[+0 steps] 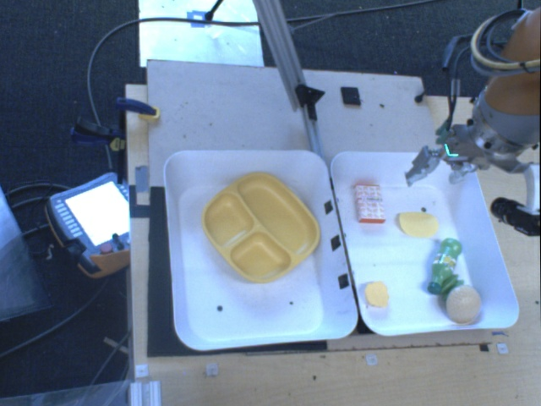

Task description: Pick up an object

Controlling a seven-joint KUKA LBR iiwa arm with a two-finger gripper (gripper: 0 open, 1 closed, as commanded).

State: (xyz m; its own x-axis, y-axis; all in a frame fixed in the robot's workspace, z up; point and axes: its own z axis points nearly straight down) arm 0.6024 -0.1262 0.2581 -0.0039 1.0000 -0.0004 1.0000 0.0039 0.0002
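Note:
The right bin point(499, 265) holds a small red-and-white packet point(369, 203), a flat yellow piece point(418, 224), a green bottle point(445, 266), a beige ball point(462, 304) and a small yellow round piece point(376, 294). My gripper point(439, 171) hangs over the far edge of this bin, above and to the right of the packet. It is open, with nothing between its fingers. The yellow piece lies just below it in the view.
A yellow divided plate point(260, 225) lies in the left bin point(190, 311). A slanted metal pole point(283, 41) crosses the back of the bench. A handheld pendant with a lit screen point(91, 222) sits off the bench at the left.

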